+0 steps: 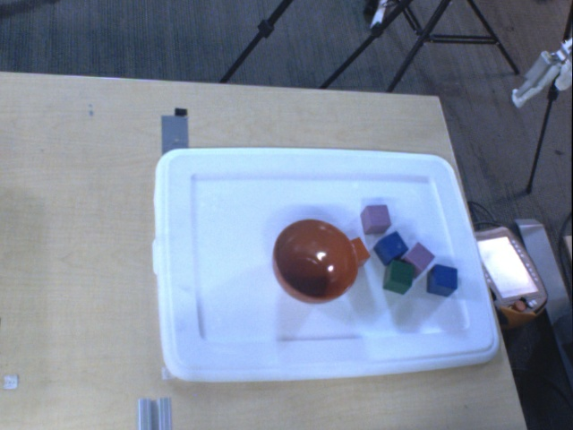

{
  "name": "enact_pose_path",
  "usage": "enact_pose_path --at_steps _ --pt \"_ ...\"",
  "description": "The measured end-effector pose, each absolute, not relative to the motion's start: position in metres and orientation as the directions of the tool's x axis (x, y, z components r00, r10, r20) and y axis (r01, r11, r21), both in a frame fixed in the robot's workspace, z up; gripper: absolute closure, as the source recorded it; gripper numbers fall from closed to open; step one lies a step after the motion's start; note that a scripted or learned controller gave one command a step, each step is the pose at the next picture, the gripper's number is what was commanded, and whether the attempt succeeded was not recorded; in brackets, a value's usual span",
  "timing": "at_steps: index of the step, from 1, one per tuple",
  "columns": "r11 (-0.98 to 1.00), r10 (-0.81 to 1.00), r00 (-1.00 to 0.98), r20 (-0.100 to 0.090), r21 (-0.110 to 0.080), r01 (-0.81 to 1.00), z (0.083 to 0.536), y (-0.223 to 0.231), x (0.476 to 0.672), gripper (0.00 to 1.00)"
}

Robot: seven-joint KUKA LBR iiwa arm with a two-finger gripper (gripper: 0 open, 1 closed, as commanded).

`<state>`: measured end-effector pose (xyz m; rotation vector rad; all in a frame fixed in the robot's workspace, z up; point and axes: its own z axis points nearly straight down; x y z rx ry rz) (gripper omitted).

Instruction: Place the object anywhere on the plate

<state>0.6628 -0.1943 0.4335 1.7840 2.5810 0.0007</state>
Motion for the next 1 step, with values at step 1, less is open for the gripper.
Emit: enact_pose_path --at_steps 1 --pt "-0.068 0.998 0.068 -0.002 0.004 0.998 0.4349 -0.2042 0.5819 0.0"
